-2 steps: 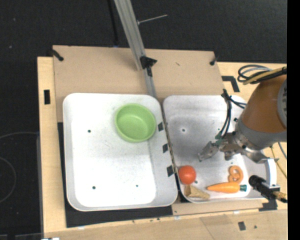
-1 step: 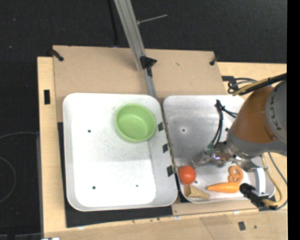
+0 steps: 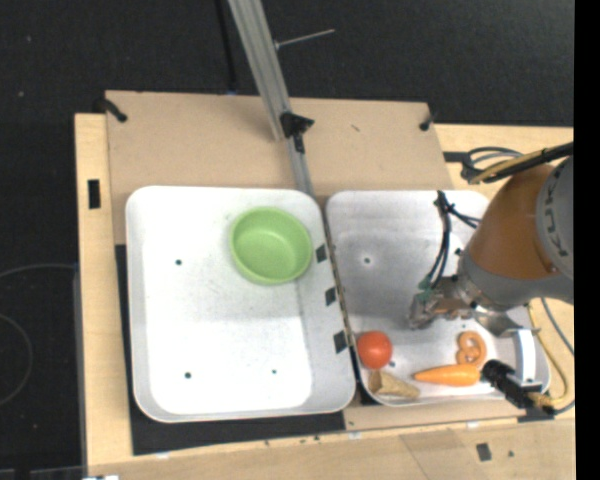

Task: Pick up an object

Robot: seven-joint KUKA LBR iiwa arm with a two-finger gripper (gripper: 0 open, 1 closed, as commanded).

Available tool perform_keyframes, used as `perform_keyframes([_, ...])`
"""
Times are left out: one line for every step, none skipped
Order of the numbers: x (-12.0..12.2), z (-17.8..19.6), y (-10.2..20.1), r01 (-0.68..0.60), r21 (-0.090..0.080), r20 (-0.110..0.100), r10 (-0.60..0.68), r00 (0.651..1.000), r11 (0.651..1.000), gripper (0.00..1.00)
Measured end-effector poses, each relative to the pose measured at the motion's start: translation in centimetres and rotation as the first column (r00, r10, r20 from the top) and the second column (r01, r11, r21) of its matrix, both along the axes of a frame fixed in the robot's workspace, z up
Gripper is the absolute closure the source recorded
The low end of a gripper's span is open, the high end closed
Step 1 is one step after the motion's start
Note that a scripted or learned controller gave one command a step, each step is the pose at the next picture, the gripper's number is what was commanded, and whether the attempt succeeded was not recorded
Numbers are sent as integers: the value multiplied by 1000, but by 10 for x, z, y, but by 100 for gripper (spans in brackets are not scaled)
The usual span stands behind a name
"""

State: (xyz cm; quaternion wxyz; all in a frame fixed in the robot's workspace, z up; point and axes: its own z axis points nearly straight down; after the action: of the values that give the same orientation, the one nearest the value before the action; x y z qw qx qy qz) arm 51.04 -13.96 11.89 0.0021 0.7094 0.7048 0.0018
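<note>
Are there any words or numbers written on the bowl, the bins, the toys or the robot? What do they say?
None can be read.
The green bowl: plain, no writing.
The two white bins: a few dark dots, no letters.
The tomato, carrot and pretzel: no labels.
The robot arm: orange and grey, no readable marking.

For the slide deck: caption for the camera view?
Arm's gripper low in right bin above tomato and carrot; green bowl in left bin.
</note>
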Motion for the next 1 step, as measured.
perform_keyframes([5, 59, -11, -7, -2, 2, 7, 1000, 1000, 100])
